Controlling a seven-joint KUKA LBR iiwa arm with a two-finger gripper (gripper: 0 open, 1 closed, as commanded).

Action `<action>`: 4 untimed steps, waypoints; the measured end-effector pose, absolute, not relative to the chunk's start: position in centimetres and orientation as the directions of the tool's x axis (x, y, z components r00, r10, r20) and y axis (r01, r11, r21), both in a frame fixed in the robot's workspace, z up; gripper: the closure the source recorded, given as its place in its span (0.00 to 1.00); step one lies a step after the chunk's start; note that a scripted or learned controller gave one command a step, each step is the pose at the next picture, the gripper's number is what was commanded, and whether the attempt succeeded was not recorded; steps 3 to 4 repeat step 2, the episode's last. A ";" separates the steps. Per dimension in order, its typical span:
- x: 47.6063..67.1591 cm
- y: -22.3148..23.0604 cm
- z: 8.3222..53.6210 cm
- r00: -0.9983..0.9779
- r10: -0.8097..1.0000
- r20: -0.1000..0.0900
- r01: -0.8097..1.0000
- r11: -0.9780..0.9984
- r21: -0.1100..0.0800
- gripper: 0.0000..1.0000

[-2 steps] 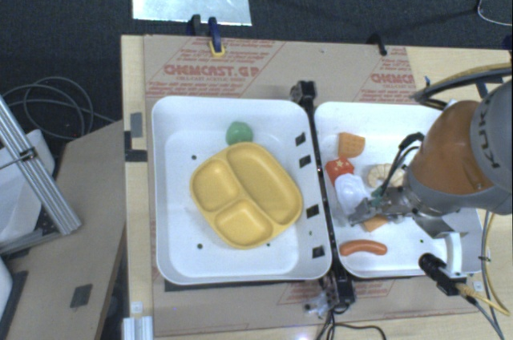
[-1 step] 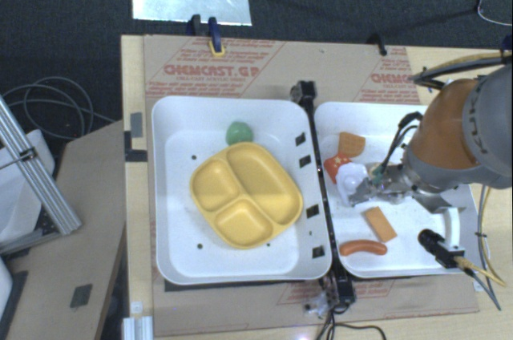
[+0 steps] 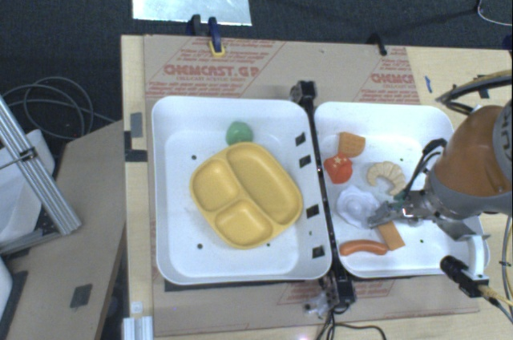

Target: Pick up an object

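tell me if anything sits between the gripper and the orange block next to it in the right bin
Nothing visible does. The gripper is low in the right bin, and the orange block lies right beside it on the near side. The sausage lies further toward the bin's near wall.

in the right bin (image 3: pixel 449 122) lie an orange wedge (image 3: pixel 350 143) at the back, a red tomato (image 3: pixel 338 168) near the divider, a pale croissant (image 3: pixel 387 175), a clear whitish piece (image 3: pixel 353 208), an orange block (image 3: pixel 391 235) and a red-orange sausage (image 3: pixel 364 248) lying flat near the front wall.
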State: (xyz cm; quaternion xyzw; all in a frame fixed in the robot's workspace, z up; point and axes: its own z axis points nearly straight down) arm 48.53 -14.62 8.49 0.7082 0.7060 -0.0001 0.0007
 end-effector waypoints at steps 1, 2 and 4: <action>48.9 -14.4 9.6 -0.002 1.000 0.000 1.000 0.002 0.006 1.00; 50.3 -4.6 18.9 -0.013 1.000 0.001 1.000 0.013 0.010 1.00; 50.3 -4.6 18.9 -0.013 1.000 0.001 1.000 0.013 0.010 1.00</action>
